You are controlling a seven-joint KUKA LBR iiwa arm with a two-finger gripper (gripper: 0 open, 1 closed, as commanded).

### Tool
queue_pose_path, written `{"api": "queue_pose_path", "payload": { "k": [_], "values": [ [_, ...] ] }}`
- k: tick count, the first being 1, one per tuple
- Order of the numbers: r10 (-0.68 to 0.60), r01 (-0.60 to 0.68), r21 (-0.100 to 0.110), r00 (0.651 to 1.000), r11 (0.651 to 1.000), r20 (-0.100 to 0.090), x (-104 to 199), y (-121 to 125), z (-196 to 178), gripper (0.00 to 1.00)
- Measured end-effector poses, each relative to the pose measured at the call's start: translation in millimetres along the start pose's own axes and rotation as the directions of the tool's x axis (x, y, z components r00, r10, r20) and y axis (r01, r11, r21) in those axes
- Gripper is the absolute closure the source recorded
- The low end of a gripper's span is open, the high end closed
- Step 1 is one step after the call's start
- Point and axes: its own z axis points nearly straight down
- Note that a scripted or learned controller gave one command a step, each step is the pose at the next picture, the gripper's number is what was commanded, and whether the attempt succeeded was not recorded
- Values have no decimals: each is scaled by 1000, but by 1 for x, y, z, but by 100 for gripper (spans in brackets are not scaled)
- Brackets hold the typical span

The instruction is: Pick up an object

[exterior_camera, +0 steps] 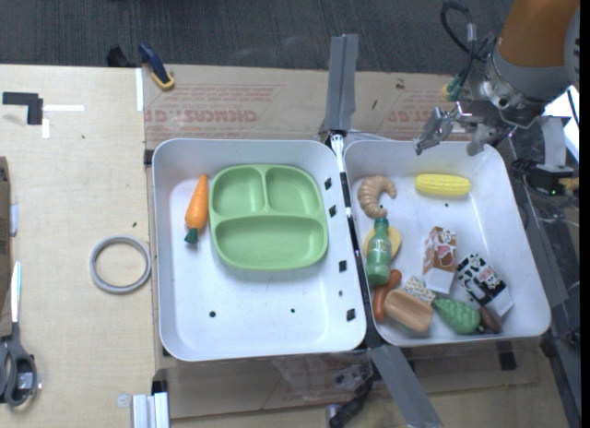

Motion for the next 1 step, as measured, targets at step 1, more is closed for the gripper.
{"api": "queue_pose_path", "payload": {
  "k": [1],
  "values": [
    [0, 0, -1, 1000, 1000, 1, -74, 3, 98, 0]
  ]
}}
